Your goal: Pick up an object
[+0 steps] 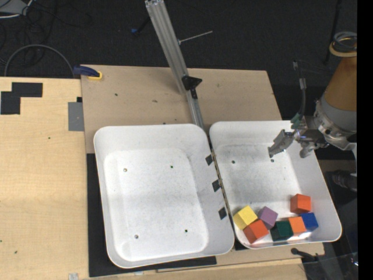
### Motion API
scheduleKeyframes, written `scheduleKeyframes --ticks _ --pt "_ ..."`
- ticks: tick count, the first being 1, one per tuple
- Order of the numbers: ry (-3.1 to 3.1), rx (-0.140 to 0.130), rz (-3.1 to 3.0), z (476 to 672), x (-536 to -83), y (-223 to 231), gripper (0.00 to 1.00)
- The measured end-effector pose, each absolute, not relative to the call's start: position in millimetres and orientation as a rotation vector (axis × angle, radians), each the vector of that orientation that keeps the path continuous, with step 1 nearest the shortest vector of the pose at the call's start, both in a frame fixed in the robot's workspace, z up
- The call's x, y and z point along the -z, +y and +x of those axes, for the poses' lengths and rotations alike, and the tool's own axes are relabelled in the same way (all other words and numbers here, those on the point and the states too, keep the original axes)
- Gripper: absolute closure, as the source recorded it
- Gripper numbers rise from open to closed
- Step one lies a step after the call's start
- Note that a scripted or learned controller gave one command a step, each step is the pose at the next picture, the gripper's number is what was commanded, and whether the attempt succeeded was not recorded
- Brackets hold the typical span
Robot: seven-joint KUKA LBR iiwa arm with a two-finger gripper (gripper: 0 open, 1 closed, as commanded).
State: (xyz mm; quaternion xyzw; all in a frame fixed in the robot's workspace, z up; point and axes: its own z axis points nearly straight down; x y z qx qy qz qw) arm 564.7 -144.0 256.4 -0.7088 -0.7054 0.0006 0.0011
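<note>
Coloured blocks, seven, huddled at the right bin's (274, 127) five o'clock corner; the red-orange block (301, 203) stands slightly apart at one o'clock of the cluster, likely the easiest pick by straight descent. Gripper (292, 146) hovers over the bin's one o'clock rim, fingers spread, nothing between them.
</note>
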Motion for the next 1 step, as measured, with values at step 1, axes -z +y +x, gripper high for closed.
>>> scheduleKeyframes --ticks 1 --pt "-2.211 -0.002 -2.227 564.7 -266.1 -144.9 1.0"
